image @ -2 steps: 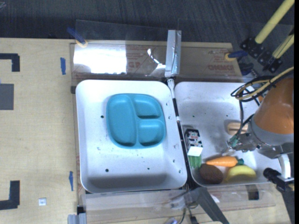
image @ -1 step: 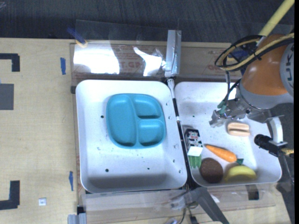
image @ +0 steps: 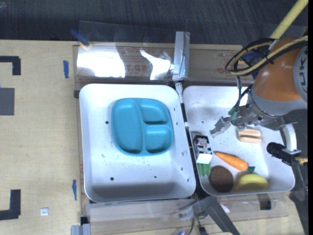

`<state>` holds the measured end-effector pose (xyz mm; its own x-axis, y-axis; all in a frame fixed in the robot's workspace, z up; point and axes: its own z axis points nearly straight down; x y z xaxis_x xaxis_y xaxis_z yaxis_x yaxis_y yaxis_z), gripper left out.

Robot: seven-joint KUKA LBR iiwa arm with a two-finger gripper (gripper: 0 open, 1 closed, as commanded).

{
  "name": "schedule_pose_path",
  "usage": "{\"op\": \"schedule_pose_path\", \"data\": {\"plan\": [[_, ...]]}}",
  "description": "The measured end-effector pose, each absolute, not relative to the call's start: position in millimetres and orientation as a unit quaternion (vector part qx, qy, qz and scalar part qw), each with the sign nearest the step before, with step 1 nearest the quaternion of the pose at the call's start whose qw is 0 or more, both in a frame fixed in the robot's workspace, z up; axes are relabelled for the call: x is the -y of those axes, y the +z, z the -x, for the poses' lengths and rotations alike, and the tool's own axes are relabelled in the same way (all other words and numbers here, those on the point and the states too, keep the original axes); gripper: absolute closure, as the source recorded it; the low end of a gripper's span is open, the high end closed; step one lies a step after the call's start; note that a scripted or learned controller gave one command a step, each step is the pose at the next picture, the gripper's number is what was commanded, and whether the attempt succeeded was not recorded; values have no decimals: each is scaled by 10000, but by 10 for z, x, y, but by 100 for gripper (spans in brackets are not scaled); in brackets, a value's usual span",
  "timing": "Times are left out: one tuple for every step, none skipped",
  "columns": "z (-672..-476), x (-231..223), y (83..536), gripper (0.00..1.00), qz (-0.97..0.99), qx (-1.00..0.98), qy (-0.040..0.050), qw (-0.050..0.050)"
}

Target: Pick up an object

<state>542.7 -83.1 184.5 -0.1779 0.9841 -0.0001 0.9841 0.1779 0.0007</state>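
Pale wooden bench (image: 34,146) carries two white bins. From three o'clock the arm (image: 279,82) leans over the right bin (image: 205,99), gripper (image: 222,125) low above its floor, fingers parted, nothing between them. At five o'clock from it lie a carrot (image: 231,160), kiwi (image: 221,178) and banana (image: 252,181). No lettering is legible. Left bin (image: 93,146) holds a blue divided plate (image: 142,126).
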Motion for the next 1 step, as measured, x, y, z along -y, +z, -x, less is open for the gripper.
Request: {"op": "schedule_pose_path", "data": {"plan": [[-5154,1637,876,0,-6662,-7458,8,29]]}}
